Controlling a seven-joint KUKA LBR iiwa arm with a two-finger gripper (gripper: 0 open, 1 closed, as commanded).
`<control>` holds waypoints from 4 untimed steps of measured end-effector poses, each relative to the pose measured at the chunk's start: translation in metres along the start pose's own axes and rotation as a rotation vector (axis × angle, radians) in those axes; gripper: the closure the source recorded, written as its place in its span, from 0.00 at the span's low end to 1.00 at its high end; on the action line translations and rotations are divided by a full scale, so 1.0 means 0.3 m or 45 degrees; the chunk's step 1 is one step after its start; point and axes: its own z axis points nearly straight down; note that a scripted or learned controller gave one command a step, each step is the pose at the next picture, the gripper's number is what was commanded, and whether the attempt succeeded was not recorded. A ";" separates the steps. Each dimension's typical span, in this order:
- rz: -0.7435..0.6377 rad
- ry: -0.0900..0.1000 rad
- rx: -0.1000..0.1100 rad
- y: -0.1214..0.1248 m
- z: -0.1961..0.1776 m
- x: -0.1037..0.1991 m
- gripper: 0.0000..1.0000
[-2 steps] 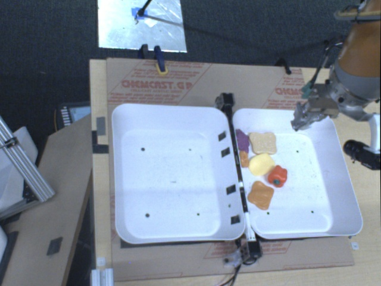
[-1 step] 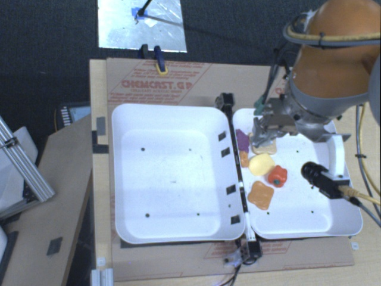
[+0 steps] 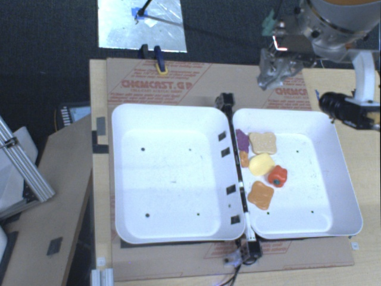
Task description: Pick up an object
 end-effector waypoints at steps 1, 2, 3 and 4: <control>-0.002 -0.006 0.036 -0.044 0.283 0.215 1.00; 0.003 -0.001 0.012 0.098 0.008 0.336 1.00; 0.002 -0.004 0.020 0.328 0.028 0.471 1.00; 0.013 -0.005 0.022 0.125 -0.034 0.304 1.00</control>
